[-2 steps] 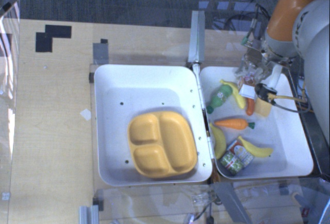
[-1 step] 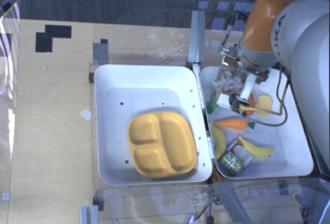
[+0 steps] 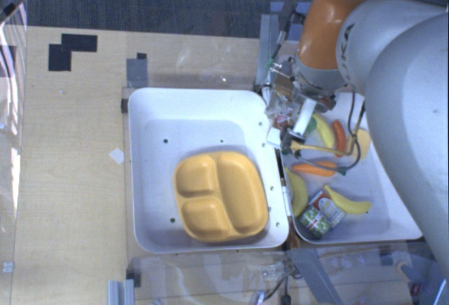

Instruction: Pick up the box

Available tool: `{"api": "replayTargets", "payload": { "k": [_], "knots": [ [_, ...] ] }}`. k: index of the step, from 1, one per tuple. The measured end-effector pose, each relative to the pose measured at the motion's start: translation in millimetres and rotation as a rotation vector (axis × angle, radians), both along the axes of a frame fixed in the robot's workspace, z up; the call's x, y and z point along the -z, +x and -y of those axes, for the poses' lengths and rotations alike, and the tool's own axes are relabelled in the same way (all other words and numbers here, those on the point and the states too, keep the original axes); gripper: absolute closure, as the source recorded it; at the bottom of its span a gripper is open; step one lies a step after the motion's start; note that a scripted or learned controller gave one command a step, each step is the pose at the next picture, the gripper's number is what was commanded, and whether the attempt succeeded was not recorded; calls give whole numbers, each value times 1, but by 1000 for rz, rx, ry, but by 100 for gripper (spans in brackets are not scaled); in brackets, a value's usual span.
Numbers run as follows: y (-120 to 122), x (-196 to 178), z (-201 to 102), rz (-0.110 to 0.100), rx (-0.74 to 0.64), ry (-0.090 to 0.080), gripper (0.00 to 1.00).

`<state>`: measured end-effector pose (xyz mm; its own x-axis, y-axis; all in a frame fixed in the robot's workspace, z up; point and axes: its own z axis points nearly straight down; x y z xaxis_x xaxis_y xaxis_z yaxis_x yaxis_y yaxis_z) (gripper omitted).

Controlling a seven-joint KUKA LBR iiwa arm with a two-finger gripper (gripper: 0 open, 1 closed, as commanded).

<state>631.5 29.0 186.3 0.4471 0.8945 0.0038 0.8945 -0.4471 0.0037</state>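
Note:
A small box [image 3: 322, 215] with green, red and white print lies near the front of the right bin [image 3: 393, 223], between two bananas. My gripper [image 3: 286, 127] hangs over the back left corner of that bin, close to the wall shared by the two bins. It is well behind the box and apart from it. The grey arm with its orange band [image 3: 324, 30] covers the bin's back right part.
The right bin also holds bananas [image 3: 346, 200], a carrot [image 3: 314, 170], a red sausage [image 3: 339, 137] and other toy food. A yellow compartment tray [image 3: 220, 194] lies in the left bin [image 3: 151, 156]. Wooden bench top stretches to the left.

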Motion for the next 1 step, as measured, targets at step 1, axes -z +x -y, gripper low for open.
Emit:
{"api": "replayTargets", "payload": {
  "k": [1],
  "knots": [
    [-19,2,-76,-4,228,1,100]
  ]
}}
